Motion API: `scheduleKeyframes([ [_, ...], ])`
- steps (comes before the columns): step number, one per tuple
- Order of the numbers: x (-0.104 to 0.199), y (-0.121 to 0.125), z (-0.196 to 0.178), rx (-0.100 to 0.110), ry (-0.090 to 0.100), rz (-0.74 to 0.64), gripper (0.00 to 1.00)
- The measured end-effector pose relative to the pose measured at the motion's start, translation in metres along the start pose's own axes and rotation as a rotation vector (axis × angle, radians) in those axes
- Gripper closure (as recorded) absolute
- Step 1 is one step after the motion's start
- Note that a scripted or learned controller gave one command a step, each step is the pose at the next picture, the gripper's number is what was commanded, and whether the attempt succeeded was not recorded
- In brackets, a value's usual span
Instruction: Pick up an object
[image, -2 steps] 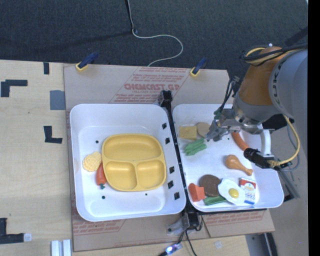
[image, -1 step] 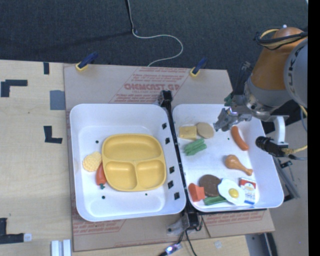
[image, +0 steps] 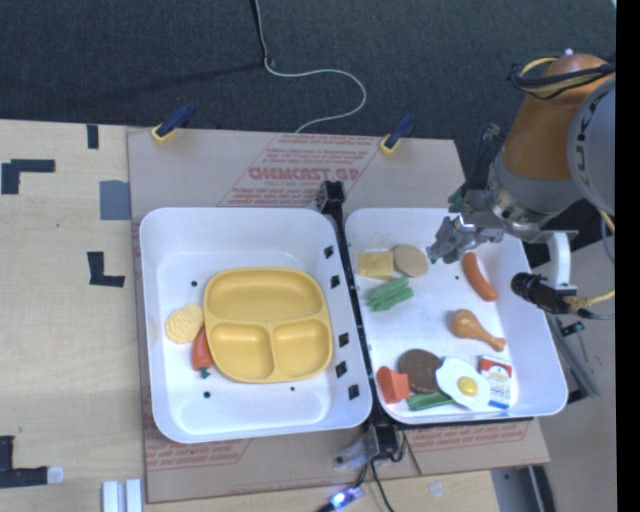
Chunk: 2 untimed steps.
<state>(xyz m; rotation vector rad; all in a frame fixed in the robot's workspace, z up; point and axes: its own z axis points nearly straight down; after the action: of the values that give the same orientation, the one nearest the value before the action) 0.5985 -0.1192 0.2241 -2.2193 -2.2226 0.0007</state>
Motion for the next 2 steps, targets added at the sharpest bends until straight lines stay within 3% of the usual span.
scheduleKeyframes([
  [1, 0.043, 0.037, 0.002, -0.002, 0.0, -0.004, 1.0],
  [2, 0.064, 0.045, -0.005, -0.001, 0.001, -0.002, 1.0],
])
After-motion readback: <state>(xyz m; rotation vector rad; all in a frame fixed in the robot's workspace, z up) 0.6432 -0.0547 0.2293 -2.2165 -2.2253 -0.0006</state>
